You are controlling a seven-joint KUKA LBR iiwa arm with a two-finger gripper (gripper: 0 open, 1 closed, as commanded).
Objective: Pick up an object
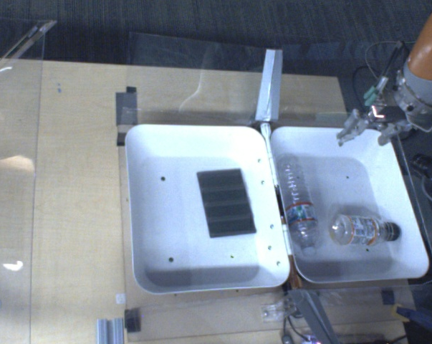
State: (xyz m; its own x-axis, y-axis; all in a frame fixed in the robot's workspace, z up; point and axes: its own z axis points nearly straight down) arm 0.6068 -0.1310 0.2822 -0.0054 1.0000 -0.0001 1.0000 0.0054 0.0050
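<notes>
Bottles are your trouble, both of them in the right bin, and you should expect them to behave badly. One clear bottle lies lengthwise tight against that bin's left wall, cap end pointing to the far rim. The other, a shorter bottle with a dark cap, lies crosswise near the bin's front right corner, apart from the first. The tool hangs above the bin's far rim, toward its far right corner, well clear of both bottles; its two fingers stand apart with nothing between them.

Your first risk is rolling. Round, smooth, see-through plastic lying on its side will likely squirt out if the fingers close along the length and not across the body, and a touch off-centre could send it skidding over the slick white floor.

Your second is the wall. The long bottle sits so hard against the bin's left side that one finger probably has no room to come down between bottle and wall; it may land on the rim or on the bottle itself and shove it.

Your third is the shorter bottle's closeness to the bin's front slope, where a nudge could wedge it into the corner.

The dark ribbed pad in the left bin, beyond the right bin's left wall, lies flat, and I judge it too low for a pinch.
</notes>
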